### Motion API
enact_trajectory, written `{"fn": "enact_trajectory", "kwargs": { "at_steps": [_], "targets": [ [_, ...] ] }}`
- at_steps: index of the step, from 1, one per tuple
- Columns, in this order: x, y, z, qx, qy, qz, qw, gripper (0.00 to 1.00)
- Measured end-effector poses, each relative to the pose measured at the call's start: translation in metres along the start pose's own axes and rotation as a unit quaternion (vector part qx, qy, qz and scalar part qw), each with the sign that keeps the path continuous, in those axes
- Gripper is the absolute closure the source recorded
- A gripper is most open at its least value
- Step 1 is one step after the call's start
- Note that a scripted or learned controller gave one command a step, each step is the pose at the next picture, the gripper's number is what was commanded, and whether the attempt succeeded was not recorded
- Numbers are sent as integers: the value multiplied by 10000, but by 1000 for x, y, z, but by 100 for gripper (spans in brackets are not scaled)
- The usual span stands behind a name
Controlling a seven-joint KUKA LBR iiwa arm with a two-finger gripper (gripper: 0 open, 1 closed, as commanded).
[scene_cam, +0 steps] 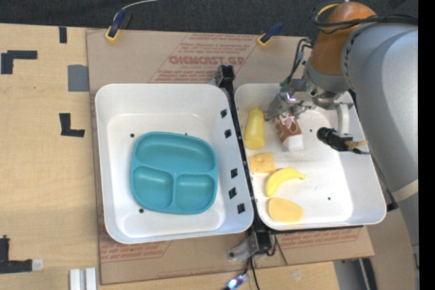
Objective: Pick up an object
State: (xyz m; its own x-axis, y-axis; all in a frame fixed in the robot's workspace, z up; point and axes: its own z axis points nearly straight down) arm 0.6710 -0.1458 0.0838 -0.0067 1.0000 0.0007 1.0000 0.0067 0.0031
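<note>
My gripper (291, 107) hangs over the far part of the right bin (353, 193), coming down from the grey arm with its orange band. Directly under its tip, and touching or nearly touching it, is a small brown and white carton (291, 132). Whether the carton is gripped cannot be made out. To the carton's left, a yellow bottle (254, 128) lies along the bin's left wall. Closer to the front lie a pale yellow block (262, 162), a banana (284, 179) and a yellow-orange oval piece (285, 210).
The left bin (115, 112) holds a teal divided plate (174, 172). A black divider with clips (234, 146) runs between the bins. The arm's large grey body (391, 98) covers the right bin's right side. A black part (333, 138) juts out beside the carton.
</note>
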Motion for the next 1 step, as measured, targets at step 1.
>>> {"fn": "enact_trajectory", "kwargs": {
  "at_steps": [1],
  "targets": [
    [78,0,-107,-23,6,-12,10000,100]
  ]
}}
